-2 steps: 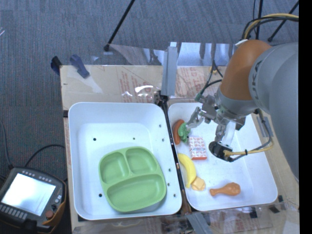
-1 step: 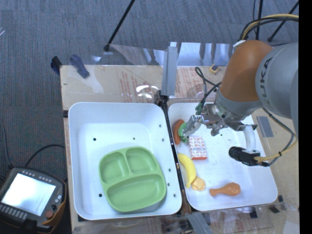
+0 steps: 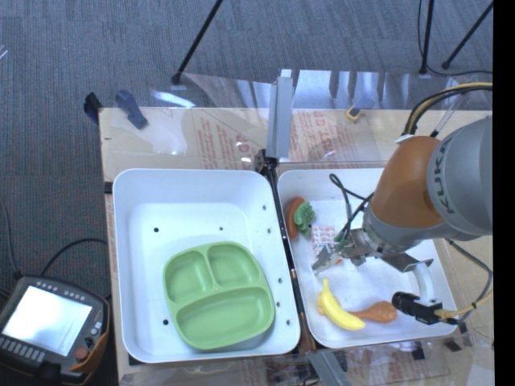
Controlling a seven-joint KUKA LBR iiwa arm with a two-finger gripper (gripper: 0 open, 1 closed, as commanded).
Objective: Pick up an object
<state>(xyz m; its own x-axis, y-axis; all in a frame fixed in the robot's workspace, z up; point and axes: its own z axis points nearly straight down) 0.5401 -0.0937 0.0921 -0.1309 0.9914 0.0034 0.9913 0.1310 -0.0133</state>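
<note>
Nearest, at the lower left of the frame, a teach pendant [image 3: 48, 322] with a lit screen sits on the floor beside the bench.

Then come the 2 white bins. The left bin [image 3: 153, 219] has 1 thing in it: a green divided plate [image 3: 217, 296] with 3 compartments, lying flat toward the lower right of the bin, with nothing on it.

The pickable stuff is all in the right bin [image 3: 366, 187]. A yellow toy banana [image 3: 338, 310] lies near its bottom edge, and an orange toy drumstick [image 3: 378, 312] lies just to the right of it, touching or nearly so.

The gripper [image 3: 328, 257] hangs a bit above the banana in the frame, left of the bin's middle. Can't tell if it's open or closed from this angle, and nothing is visibly held. The grey arm [image 3: 467, 179] with its orange band [image 3: 410, 187] comes in from the right and covers the bin's right side.

Further up, an orange-and-green toy, probably a carrot [image 3: 299, 214], lies against the bin's left wall, apart from the gripper.

Behind the bins, a grey upright post [image 3: 280, 119] stands in line with the gap between them. A small blue thing [image 3: 129, 108] lies at the bench's upper left corner. Past that, the upper frame shows grey carpet [image 3: 80, 39] and thin black stand legs [image 3: 201, 34].
</note>
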